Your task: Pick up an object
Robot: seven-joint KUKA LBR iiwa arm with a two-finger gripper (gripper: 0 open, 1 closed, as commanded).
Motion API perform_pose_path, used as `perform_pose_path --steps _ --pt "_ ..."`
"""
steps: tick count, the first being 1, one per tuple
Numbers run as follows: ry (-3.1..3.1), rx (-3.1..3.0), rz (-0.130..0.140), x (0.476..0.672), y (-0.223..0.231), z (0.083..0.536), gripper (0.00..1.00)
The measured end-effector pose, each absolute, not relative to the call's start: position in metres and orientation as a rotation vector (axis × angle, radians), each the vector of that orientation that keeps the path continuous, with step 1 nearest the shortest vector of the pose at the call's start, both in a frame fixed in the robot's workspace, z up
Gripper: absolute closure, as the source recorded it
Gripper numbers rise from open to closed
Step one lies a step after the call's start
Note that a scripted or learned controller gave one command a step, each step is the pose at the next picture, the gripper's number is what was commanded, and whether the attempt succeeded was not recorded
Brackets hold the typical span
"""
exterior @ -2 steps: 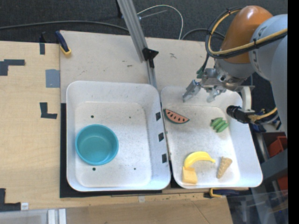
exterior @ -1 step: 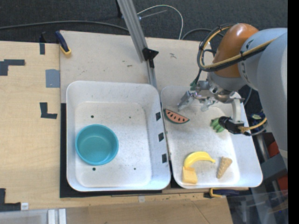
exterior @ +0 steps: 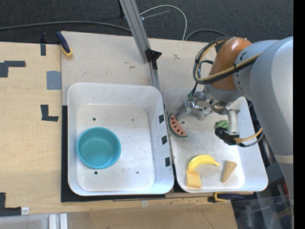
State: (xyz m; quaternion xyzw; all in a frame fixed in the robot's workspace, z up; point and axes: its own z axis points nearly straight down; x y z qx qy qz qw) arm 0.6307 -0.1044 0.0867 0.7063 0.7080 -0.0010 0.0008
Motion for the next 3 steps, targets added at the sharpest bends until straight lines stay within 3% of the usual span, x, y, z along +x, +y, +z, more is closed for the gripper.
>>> perform_pose_path --steps 1,3 --pt "2.226 2.219 -0.003 0.631 -0.104 0.098 1.00" --pt "2.221 2.218 0.003 0.629 -0.114 0.194 1.00"
